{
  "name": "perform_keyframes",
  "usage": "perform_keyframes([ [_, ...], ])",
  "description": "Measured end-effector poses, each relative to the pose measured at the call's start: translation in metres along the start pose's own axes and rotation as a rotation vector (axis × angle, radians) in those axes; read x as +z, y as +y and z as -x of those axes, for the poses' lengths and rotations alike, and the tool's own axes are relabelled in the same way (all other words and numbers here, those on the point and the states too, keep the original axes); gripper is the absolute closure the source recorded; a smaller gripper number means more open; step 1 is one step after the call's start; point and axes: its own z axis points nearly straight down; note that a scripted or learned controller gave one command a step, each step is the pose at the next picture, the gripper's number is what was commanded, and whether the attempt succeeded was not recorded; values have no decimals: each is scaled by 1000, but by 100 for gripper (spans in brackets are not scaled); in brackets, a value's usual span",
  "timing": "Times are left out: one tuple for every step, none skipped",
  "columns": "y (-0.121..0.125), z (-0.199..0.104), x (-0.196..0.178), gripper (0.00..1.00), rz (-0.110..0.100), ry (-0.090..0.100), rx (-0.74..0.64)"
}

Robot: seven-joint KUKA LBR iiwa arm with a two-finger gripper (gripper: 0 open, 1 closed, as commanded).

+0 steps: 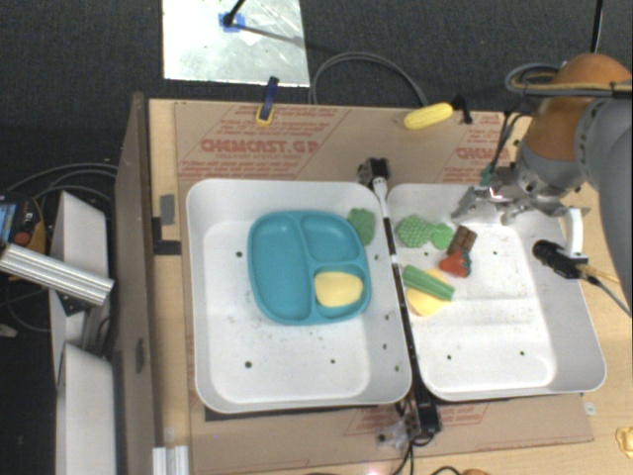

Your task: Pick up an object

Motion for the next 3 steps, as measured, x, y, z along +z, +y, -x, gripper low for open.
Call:
perform_keyframes([
  [-62,-48,25,0,-16,8,-2],
  [-7,-17,22,0,-3,2,-4],
  [-7,-17,9,100,0,2,-6],
])
